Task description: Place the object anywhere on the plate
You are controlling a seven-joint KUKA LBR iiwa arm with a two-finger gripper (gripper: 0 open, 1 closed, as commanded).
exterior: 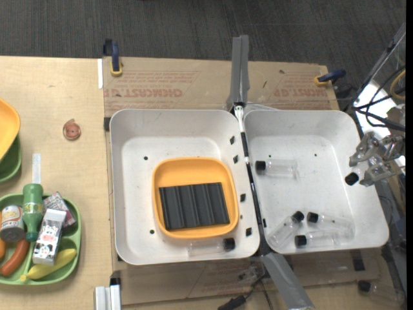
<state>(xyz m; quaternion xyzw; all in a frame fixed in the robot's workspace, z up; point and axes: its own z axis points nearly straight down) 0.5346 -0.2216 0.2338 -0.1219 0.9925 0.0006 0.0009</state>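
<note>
The gripper (377, 162) hangs at the right bin's (335, 124) right rim; whether it is parted or gripping anything, I cannot tell. The picking step seems not yet done: it must take one clear vial (276, 168), then carry it left to the orange plate (193, 168).

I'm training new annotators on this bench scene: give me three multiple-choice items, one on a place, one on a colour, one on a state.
1. Where does the orange plate sit?
A. left bin
B. right bin
C. on the wooden table

2. What colour are the caps of the clear vials in the right bin?
A. red
B. black
C. white

3. What lies on the plate now?
A. a clear vial
B. a banana
C. a dark ribbed insert alone

Key: 1 A, the plate rests in the left bin. 2 B, each vial ends in a black cap. 3 C, the dark ribbed insert is all the plate carries.
</note>
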